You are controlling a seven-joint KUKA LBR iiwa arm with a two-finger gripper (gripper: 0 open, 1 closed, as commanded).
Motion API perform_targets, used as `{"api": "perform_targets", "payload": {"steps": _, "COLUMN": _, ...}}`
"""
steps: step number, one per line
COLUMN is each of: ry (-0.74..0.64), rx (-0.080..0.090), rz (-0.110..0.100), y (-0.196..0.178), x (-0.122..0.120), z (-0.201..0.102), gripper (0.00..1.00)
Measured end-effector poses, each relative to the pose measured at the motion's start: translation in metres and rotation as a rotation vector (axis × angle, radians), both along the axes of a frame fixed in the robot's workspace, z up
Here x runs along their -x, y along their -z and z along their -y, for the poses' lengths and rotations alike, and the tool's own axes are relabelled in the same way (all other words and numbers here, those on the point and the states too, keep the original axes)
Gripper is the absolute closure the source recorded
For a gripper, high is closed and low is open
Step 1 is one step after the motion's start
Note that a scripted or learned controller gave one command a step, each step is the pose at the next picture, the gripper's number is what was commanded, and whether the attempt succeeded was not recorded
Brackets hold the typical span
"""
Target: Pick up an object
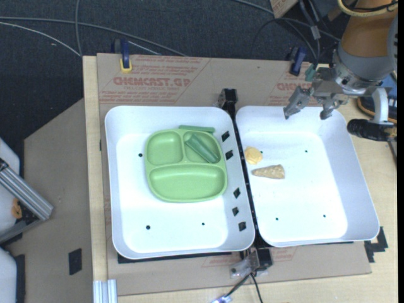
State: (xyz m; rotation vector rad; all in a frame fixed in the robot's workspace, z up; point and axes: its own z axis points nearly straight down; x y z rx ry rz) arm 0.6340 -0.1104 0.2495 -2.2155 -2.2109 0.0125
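Tabletop [164, 74]: brown board carrying two shallow white bins side by side.

Left bin [126, 219]: holds a green divided plate [186, 183] with a darker green piece [202, 147] lying in its upper right compartment.

Right bin [328, 194]: holds two small items near its left wall, a round yellow piece [253, 156] and, just below and to its right, a tan wedge [269, 172]. The two lie close together; whether they touch cannot be told.

Gripper [310, 109]: poised over the far edge of the right bin, well apart from both items. Its two fingers [294, 105] are spread, with nothing between them.

Arm [369, 27]: grey with an orange band, entering from the right.

Step in hand: judged to be the approach, with no item yet picked up.

Next move: probably calls for travel toward the bin's left side, centring over either the yellow piece or the wedge, then descending with the fingers kept spread to straddle it. The items' closeness to each other and to the bin wall leaves little room for a finger.
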Motion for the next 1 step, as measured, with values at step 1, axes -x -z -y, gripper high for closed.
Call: {"api": "perform_targets", "payload": {"steps": 1, "ry": -0.003, "rx": 0.002, "rz": 0.013, "y": -0.0077, "x": -0.0023, "z": -0.0002, "gripper": 0.0}}
